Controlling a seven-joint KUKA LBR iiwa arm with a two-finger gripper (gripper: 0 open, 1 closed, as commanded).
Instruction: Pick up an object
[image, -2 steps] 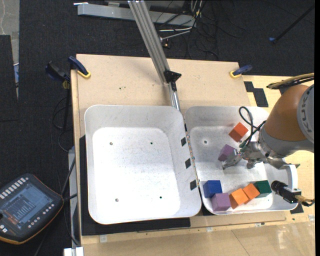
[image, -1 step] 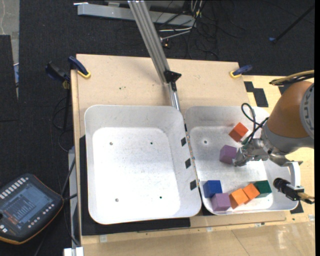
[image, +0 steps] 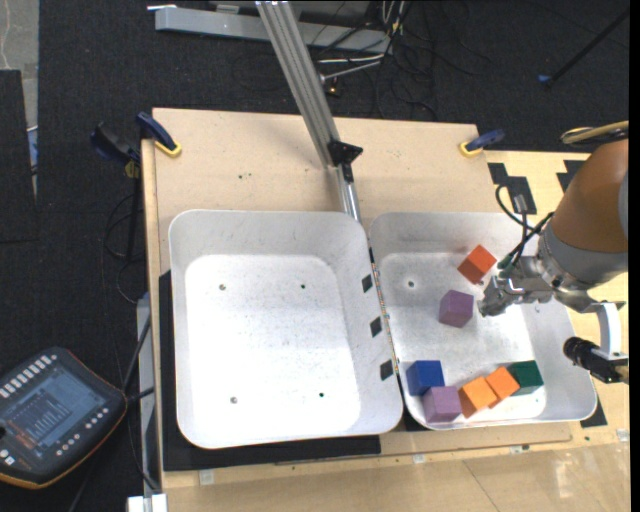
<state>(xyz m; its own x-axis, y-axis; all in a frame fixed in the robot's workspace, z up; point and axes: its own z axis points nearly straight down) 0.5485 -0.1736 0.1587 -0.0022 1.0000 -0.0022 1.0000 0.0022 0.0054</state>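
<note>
Step in hand: an approach is judged to be under way; nothing is seen between the fingers, so no object is counted as picked up.
Gripper (image: 493, 303): seen at the right of the frame, low over the right bin (image: 570, 330), just right of the purple cube (image: 456, 308) and just below the orange cube (image: 478, 264).
Pincer state: cannot be told; the tips are small and dark against the bin floor.
Likeliest target: the purple cube, near the middle of the right bin, apart from the orange cube above it.
Target heading: the purple cube is seen turned slightly off the bin walls; as a cube, no long axis is offered, so either pair of opposite faces may be taken.
Other objects: a blue cube (image: 425, 376), a second purple block (image: 443, 403), an orange block (image: 480, 391) and a green block (image: 524, 378) are packed in a row along the lower edge of the right bin, touching or nearly so.
Left bin (image: 190, 250): at frame centre-left, not involved.
Next move calls for: the fingers to be brought astride the purple cube, squared to its faces, lowered, then closed and lifted; a nudge of the cube sideways is the judged risk.
</note>
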